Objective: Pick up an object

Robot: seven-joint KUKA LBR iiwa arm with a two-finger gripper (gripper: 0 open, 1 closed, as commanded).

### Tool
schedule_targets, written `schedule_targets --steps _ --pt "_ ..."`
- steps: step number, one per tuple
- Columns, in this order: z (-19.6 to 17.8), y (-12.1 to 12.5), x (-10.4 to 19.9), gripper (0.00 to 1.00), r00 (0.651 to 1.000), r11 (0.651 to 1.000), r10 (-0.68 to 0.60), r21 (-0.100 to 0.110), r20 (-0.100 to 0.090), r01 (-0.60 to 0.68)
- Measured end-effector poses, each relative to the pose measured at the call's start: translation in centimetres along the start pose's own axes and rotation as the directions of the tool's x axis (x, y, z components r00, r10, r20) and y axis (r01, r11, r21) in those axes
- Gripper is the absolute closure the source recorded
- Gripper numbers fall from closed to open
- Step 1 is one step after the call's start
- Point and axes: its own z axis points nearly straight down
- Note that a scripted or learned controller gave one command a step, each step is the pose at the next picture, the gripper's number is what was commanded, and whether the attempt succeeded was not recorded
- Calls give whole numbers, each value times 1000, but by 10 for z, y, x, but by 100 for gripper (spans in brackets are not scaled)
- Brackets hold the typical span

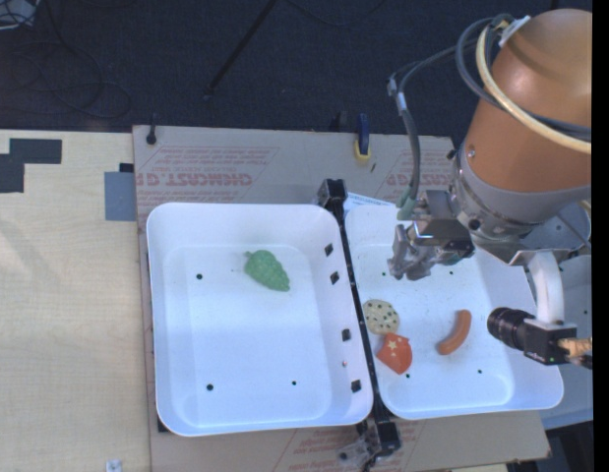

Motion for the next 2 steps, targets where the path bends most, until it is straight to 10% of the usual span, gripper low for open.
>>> schedule_targets --steps 2 --pt "-58 88 122 100 1000 1000 -8 -10 -1 8"
